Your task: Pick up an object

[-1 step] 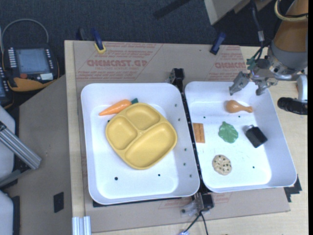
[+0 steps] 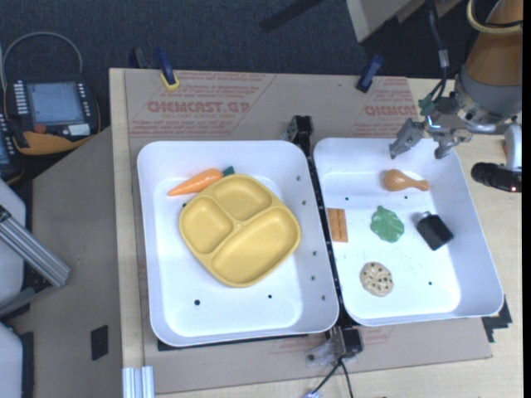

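Broadly, I log two white bins side by side on the bench: the left bin (image 2: 158,247) and the right bin (image 2: 465,280). Largest item in the left bin is a yellow divided plate (image 2: 239,230), sitting near the bin's centre, three compartments, tilted relative to the bin's edges. At its far-left rim lies a toy carrot (image 2: 195,182), touching or just beside the plate, pointing toward the bin's left edge. My arm (image 2: 496,56) comes in over the right bin's far-right corner; the gripper (image 2: 425,142) hangs above the far edge of that bin with its two fingers spread apart and nothing between them. Right bin contents, descending: a toy chicken drumstick (image 2: 403,181) near the far edge, just beneath the gripper; a green leafy piece (image 2: 387,224) around the centre; a black block (image 2: 433,230) beside it toward the right edge; a spotted cookie (image 2: 377,279) toward the near edge; a small orange-brown rectangular piece (image 2: 337,225) against the left edge.
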You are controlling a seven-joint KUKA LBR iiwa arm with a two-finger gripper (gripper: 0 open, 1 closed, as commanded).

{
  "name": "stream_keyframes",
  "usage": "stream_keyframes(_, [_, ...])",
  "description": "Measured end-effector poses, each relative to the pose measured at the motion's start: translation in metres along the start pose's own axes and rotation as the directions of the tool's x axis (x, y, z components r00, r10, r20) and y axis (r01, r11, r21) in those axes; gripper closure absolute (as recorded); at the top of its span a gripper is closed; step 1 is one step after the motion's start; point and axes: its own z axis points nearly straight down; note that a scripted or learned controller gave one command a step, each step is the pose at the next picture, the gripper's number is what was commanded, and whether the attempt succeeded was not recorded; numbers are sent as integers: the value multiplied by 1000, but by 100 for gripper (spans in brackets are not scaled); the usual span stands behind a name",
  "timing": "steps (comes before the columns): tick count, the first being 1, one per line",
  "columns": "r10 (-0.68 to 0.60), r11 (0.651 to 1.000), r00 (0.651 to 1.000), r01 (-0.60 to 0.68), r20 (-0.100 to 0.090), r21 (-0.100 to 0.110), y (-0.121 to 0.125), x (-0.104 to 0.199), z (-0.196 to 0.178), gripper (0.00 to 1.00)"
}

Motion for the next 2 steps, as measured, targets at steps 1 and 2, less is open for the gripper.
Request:
stream_keyframes(1, [0, 1000, 1000, 0, -1, 3, -6, 5, 43, 0])
stream_keyframes(2, [-1, 1000, 1000, 1, -2, 7, -6, 13, 104, 0])
